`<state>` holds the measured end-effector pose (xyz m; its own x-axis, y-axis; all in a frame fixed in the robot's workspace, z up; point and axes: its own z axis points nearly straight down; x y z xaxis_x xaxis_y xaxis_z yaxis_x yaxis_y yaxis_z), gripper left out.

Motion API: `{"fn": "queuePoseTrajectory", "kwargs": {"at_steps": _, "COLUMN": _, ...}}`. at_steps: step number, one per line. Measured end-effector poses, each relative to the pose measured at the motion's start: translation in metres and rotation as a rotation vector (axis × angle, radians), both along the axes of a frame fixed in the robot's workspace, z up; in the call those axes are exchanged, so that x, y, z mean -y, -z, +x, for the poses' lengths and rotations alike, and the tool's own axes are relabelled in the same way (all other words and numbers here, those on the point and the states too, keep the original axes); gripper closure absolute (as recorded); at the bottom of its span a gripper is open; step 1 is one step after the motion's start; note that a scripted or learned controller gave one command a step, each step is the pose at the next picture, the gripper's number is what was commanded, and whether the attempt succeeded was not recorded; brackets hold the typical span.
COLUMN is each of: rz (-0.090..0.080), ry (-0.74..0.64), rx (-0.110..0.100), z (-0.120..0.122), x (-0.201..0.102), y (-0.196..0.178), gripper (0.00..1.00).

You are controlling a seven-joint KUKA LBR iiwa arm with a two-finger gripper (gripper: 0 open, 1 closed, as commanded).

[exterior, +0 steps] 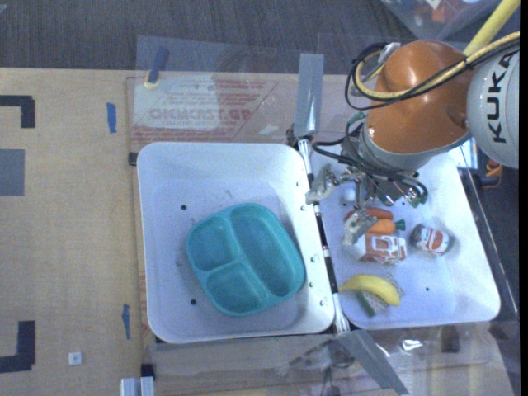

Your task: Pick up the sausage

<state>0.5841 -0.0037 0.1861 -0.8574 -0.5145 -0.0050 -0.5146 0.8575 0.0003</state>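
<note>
- Lying nearest the bench's front edge, a yellow banana (pixel 375 289) rests in the right bin (pixel 470 295), with a small dark green piece touching its left end.
- In the left bin (pixel 165 180), a teal divided plate (pixel 245 258) sits toward the near side, tilted at an angle to the bin walls.
- Further back in the right bin, a small orange-and-white carton (pixel 385 249) lies just beside a red-and-white can (pixel 431 239) on its side; the two are close together but apart.
- A reddish-orange, elongated piece, which looks to be the sausage (pixel 378 214), lies on the bin floor against the carton's far edge, near the wall between the two bins.
- The gripper (pixel 363 195) hangs directly over that cluster, just above the sausage; from this angle one cannot tell whether it is spread or closed, and nothing is visibly lifted.
- Above it, the arm's orange band (pixel 412 97) bulks over the far end of the right bin, looped with black cables.
- A yellow hose (pixel 495 19) runs away from the band to the upper right.
- Beyond the bins, a clear sheet with faded red lettering (pixel 198 110) lies flat on the tan bench top (pixel 58 262).
</note>
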Motion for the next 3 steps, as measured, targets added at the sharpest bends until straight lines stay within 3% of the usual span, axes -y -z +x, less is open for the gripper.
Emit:
{"fn": "queuePoseTrajectory", "kwargs": {"at_steps": 1, "rz": -0.001, "ry": -0.020, "rx": 0.004, "z": -0.026, "x": 0.083, "y": -0.038, "gripper": 0.00}}
{"fn": "queuePoseTrajectory", "kwargs": {"at_steps": 2, "rz": -0.001, "ry": -0.304, "rx": -0.001, "z": -0.054, "x": 0.059, "y": -0.033, "gripper": 0.00}}
{"fn": "queuePoseTrajectory", "kwargs": {"at_steps": 3, "rz": -0.003, "ry": -0.733, "rx": 0.004, "z": -0.083, "x": 0.031, "y": -0.077, "gripper": 0.00}}
